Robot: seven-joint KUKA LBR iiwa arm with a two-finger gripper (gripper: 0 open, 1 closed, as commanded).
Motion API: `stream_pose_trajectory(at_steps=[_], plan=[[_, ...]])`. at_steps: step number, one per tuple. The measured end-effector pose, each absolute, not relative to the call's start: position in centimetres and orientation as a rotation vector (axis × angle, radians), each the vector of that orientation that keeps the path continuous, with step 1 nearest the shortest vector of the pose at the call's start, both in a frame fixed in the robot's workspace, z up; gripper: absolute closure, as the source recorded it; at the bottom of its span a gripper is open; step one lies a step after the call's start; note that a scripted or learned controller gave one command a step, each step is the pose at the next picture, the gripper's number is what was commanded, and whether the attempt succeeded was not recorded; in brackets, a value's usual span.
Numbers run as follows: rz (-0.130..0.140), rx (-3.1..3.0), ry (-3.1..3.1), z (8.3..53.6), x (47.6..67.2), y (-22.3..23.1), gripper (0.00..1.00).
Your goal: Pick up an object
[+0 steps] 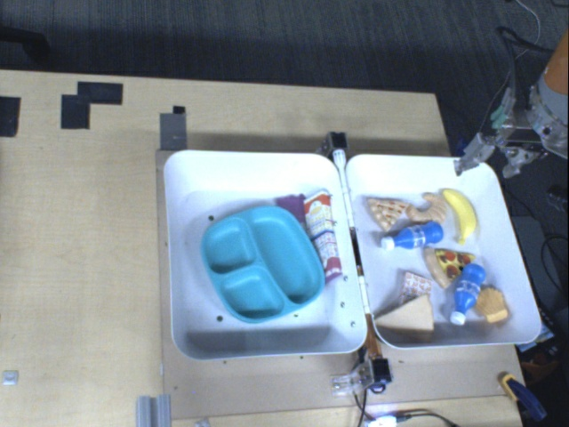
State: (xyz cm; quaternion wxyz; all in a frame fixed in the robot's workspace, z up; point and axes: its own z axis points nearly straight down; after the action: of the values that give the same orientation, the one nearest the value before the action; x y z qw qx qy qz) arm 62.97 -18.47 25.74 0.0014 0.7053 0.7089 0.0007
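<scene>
At the far right corner of the right bin [511, 238] we see our pincer [484, 154] hanging just over the rim, with the arm coming in from the right; whether it is open or closed we cannot tell, since its tip is small and blurred against the dark floor, and nothing shows in its grip. What matters for the coming move is direction: every candidate lies toward the camera and a little to the left of the pincer, inside that same bin. Nearest is the banana [460, 212], just beside the corner, its long axis running roughly from far to near with a slight curve (so a grip across its width would suit it, we judge). Next to it lies a blue bottle [414, 237] on its side, long axis nearly left to right, cap end to the left. Farther toward us sit a pizza slice [450, 261], a second bottle [466, 292] and a sandwich wedge [407, 314]. The left bin [178, 238], holding a blue tray [260, 265], is well apart from the pincer, so we reckon the banana the likeliest target, needing only a short reach down and inward.
</scene>
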Motion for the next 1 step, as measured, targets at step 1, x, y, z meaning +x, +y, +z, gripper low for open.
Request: stream_pose_trajectory(at_steps=[1], plan=[[0.004,2.216,2.224,9.48,59.51,-14.01,0.0]])
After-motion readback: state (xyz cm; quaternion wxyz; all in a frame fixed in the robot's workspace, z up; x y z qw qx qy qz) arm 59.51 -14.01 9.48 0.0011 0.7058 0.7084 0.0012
